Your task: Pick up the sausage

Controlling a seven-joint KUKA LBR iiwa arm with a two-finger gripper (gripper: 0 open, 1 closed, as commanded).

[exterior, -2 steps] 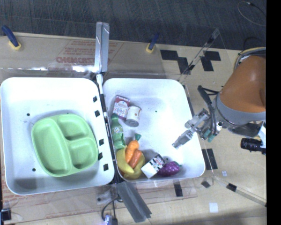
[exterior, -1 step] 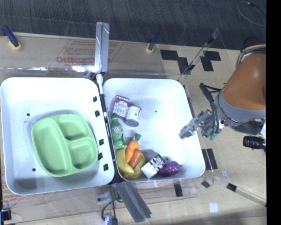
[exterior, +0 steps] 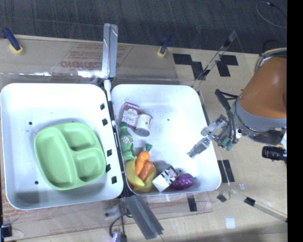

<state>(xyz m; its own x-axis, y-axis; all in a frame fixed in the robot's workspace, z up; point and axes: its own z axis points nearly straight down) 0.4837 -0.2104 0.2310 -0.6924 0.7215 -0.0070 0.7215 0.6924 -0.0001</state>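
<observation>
Camera view looks down on a surface carrying two white bins. The left bin (exterior: 10, 150) holds a green divided plate (exterior: 69, 155). The right bin (exterior: 182, 110) holds a row of items along its left wall and near edge: a red-and-white can (exterior: 143, 125) with a red packet (exterior: 130, 112) touching it, a green bottle (exterior: 126, 141), a carrot (exterior: 142, 159), a yellow piece (exterior: 136, 181), a small white box (exterior: 165, 178) and a purple piece (exterior: 183, 181).

A short reddish-orange piece lying against the carrot on the yellow piece looks like the sausage (exterior: 148, 171), though I cannot tell for certain at this size.

The claw (exterior: 198, 142) hangs over the right side of the right bin, its two grey fingers (exterior: 197, 150) spread wide with nothing between them. The sausage lies well apart from it, toward the bin's lower left corner.
</observation>
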